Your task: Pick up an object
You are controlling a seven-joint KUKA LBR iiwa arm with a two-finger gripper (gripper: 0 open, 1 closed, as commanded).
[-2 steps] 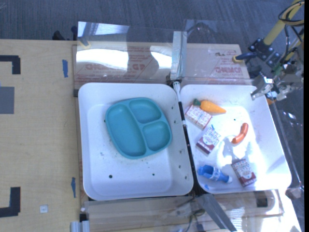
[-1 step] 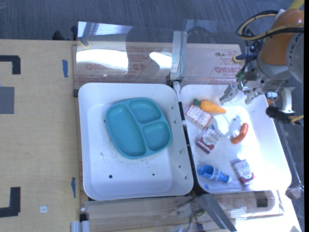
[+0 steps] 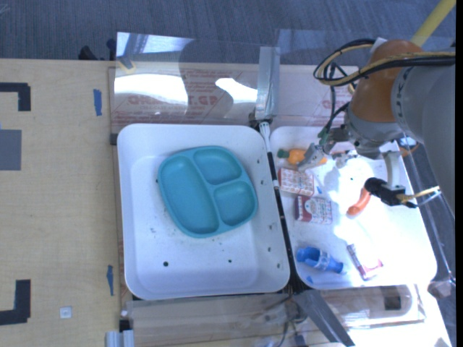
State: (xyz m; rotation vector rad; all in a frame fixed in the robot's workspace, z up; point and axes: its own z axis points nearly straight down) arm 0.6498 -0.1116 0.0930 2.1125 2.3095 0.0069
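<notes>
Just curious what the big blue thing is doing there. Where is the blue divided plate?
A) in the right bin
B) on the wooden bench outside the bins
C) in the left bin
C: the blue divided plate lies flat in the left bin, alone there.

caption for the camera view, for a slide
Gripper over right bin of small items; blue plate in left bin.

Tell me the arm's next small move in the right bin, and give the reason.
Probably lower the gripper onto the small orange item at the right bin's far end: it hangs right beside that item, with nothing seen between its fingers.
</notes>
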